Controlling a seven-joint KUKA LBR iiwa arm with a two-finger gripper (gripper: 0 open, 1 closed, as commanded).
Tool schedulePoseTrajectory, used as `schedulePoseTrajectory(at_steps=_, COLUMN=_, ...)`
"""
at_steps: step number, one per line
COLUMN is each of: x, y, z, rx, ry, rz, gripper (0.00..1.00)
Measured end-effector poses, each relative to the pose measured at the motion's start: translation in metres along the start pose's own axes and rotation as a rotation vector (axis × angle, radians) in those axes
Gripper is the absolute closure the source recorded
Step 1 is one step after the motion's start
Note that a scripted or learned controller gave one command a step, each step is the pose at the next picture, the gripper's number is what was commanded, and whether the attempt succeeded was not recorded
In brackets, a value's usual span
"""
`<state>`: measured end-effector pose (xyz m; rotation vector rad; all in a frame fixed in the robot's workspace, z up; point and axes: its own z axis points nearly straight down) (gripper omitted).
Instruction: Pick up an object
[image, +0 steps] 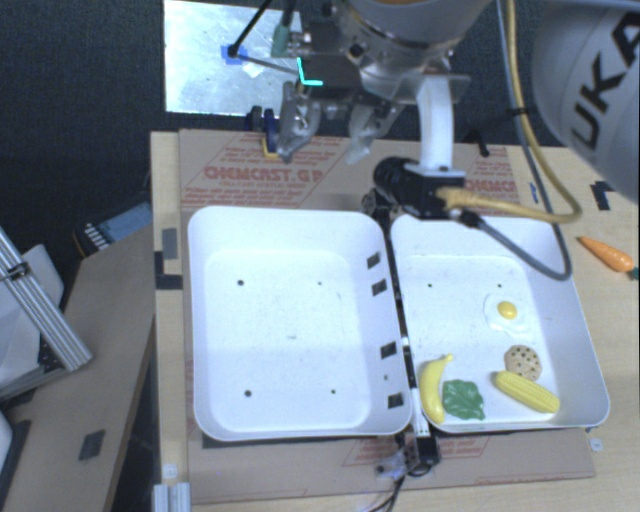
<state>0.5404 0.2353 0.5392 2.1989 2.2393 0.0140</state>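
Two metal fingers (293, 120) hang apart at the top of the camera view, with open air between them and nothing clamped. The gripper (328, 124) is above the brown sheet (250, 172) behind the bins and touches none of the objects.

Every loose object in the bins lies well away from the fingers, toward the near edge and off to their right, in the right bin (585, 330). The banana (433, 388) is by the divider, its long axis running roughly away from the camera and its curved tip pointing up toward the fingers. A green leafy piece (463, 399) lies just beside it. The corn cob (526, 391) lies slantwise, one end aimed at the bin's near right corner. A cookie (522, 360) sits just above the corn, and a fried egg (505, 311) is nearer the fingers than the rest. The left bin (200, 300) lies below the fingers. A carrot (606, 253) rests on the bench outside the right bin.

Red print on the brown sheet reads "CHEMCAST GP". The grey arm (590, 70) shows the letters "UKA".
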Motion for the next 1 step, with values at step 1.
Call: schedulePoseTrajectory(at_steps=1, x=-0.0406, y=-0.0568, z=0.0030, rx=0.008, ry=-0.003, rz=0.019, gripper=0.00)
